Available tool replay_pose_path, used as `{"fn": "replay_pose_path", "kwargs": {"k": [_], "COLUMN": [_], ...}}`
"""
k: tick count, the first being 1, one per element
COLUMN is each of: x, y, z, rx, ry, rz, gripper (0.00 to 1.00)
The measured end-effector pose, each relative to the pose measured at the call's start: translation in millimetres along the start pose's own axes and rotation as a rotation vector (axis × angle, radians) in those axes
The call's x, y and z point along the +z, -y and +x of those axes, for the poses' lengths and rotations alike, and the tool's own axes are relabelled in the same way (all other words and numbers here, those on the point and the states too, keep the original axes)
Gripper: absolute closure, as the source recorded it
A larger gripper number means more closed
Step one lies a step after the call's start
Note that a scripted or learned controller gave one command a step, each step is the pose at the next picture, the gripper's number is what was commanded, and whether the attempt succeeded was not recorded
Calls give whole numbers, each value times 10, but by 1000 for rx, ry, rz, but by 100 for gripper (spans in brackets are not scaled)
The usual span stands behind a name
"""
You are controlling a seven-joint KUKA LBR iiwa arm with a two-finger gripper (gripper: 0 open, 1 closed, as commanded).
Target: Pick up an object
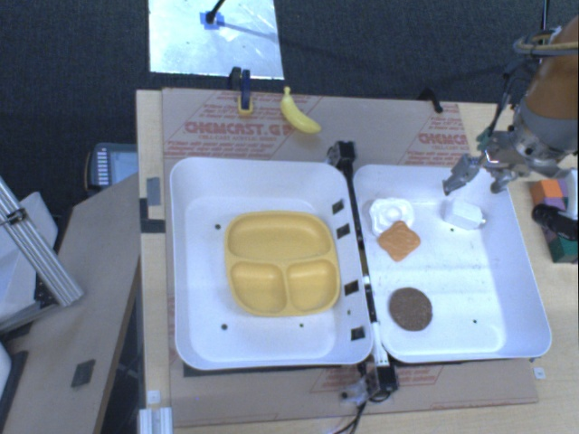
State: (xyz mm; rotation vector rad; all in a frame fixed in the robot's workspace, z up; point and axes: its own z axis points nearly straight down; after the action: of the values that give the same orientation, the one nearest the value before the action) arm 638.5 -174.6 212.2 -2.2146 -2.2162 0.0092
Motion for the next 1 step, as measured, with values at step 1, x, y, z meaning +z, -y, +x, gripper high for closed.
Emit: {"fn": "replay_pose_path", "kwargs": {"k": [1], "x": [-74], "y": [-27], "z": [4], "rx": [-3], "ry": [2], "rz": [-12], "gripper": [0]}}
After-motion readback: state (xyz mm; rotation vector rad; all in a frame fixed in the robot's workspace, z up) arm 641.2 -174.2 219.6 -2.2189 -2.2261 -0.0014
